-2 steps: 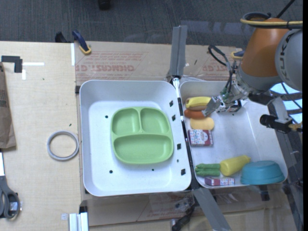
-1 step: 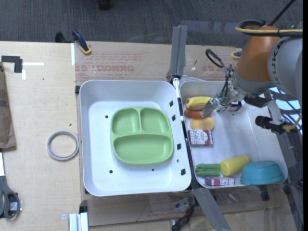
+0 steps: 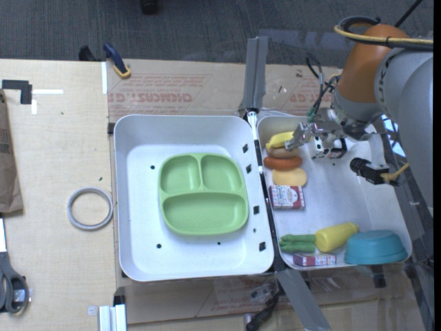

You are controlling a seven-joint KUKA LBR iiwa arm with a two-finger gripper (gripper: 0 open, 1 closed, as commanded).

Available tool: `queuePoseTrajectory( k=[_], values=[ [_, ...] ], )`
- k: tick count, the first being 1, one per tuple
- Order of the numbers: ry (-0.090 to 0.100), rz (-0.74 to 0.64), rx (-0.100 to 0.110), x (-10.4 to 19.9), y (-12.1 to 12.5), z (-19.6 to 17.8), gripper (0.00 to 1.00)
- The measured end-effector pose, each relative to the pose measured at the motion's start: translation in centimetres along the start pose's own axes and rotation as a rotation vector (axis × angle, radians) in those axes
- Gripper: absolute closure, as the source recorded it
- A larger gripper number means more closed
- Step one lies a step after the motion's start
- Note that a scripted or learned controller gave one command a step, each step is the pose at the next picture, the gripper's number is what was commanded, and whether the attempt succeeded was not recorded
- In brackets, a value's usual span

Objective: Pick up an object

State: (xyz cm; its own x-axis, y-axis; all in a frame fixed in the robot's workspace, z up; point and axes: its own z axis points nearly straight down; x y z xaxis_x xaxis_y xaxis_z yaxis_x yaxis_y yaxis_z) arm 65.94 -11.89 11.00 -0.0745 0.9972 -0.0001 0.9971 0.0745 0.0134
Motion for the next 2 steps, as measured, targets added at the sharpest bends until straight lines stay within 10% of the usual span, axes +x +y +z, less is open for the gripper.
queuePoseTrajectory(
  k=[1, 2],
  values=[
    [-0.004, -0.044, -0.007, 2.4, -5.2, 0.7, 0.0],
    [0.002, -0.429, 0.012, 1.7, -4.2, -0.9, 0.0]
  ],
)
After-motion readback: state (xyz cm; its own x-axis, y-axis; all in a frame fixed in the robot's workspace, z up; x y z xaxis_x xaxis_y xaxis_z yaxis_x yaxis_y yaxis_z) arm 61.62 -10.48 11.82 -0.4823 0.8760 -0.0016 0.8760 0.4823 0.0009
